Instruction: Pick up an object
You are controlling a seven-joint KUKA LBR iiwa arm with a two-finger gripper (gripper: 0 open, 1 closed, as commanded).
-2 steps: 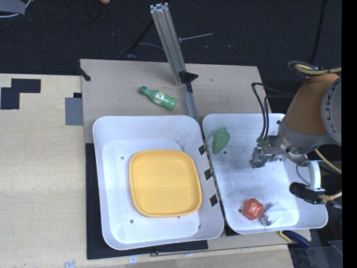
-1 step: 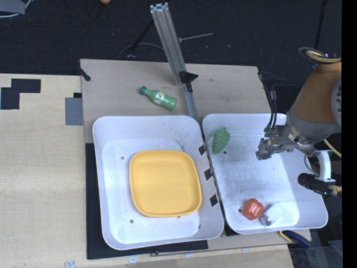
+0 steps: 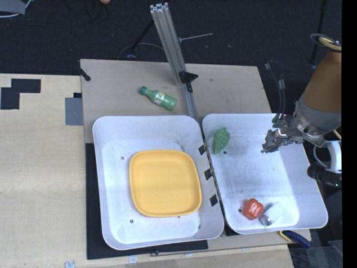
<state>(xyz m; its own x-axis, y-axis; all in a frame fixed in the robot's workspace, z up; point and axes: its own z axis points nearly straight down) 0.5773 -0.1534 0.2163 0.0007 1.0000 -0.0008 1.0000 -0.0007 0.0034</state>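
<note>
One gripper (image 3: pixel 271 144) — above right bin (image 3: pixel 290 175).

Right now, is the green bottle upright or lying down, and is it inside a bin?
Lying down, outside the bins: the green bottle rests on its side on the bench, behind the left bin.

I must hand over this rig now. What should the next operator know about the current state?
Gripper: over the right bin, near its upper right part, holding nothing that can be seen.
Right bin: green object at upper left, red object near the front edge.
Left bin: yellow plate.
Green bottle lies on the bench behind the bins.
Done: no pick yet. Left: grasp and lift one object.
</note>
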